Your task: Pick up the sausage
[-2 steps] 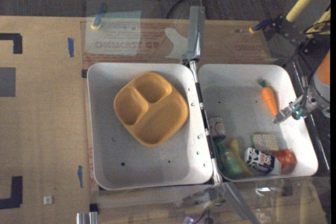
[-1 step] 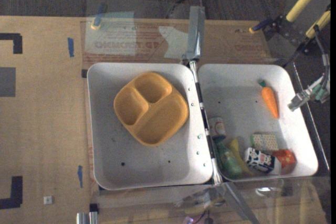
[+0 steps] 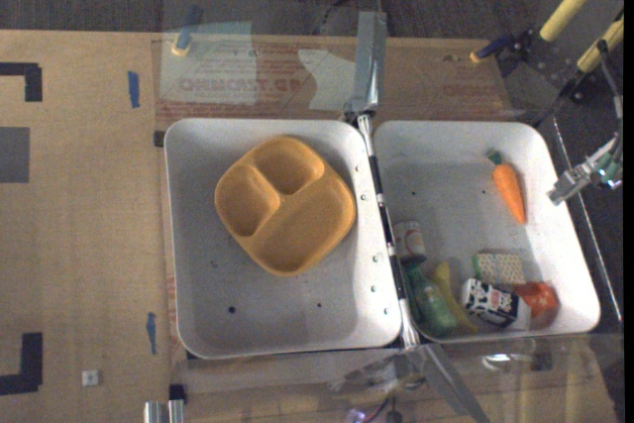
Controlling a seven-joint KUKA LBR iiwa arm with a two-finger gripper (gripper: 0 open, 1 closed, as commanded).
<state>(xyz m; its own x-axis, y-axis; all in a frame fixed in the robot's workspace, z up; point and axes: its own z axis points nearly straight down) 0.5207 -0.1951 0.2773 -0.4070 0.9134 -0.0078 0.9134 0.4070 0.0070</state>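
Hanging at the right rim of the right bin (image 3: 466,144), the end effector (image 3: 586,175) sits just outside the carrot (image 3: 509,191). It is too small and edge-on to tell whether it is released or clenched, and nothing visible is in it.

- Sausage (image 3: 409,239): my best guess is the short pale-and-reddish piece lying against the bin's left wall, next to the divider. It is hard to make out. The green bottle (image 3: 428,297) is just below it and nearly touching.
- Left bin (image 3: 198,292) carries a yellow divided plate (image 3: 285,203), which plays no part in this.

Step in hand, as I judge it: the approach.
- Cross the whole bin, passing above the carrot.
- Come down from above with the opening set across the sausage's short width.
- Stay clear of the wall on one side and the bottle on the other, or the closing may catch one of them.
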